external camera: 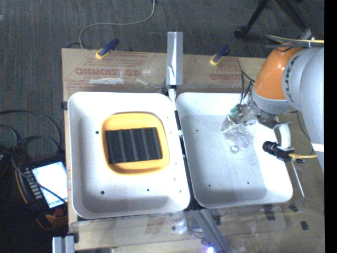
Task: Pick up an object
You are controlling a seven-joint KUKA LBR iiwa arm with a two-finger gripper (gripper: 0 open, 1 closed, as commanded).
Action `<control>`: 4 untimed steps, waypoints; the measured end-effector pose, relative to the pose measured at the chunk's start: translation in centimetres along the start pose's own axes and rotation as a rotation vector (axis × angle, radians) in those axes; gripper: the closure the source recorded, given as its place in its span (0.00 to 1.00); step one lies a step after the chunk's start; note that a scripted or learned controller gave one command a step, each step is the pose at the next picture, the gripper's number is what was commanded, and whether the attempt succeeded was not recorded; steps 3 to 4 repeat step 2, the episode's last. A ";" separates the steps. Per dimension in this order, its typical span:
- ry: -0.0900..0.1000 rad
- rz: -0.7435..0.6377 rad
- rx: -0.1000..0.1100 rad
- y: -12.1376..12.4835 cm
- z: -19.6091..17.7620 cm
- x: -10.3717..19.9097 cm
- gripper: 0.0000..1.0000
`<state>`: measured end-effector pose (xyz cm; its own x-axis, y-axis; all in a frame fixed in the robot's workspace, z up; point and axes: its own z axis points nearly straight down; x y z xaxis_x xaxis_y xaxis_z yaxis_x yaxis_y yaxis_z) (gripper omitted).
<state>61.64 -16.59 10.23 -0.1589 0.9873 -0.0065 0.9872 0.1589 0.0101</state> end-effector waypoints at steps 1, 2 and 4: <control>-0.002 0.001 -0.001 0.0 0.0 -0.1 0.00; -0.004 -0.040 -0.006 -2.8 1.0 1.0 0.00; -0.004 -0.040 -0.006 -2.8 1.0 1.0 0.00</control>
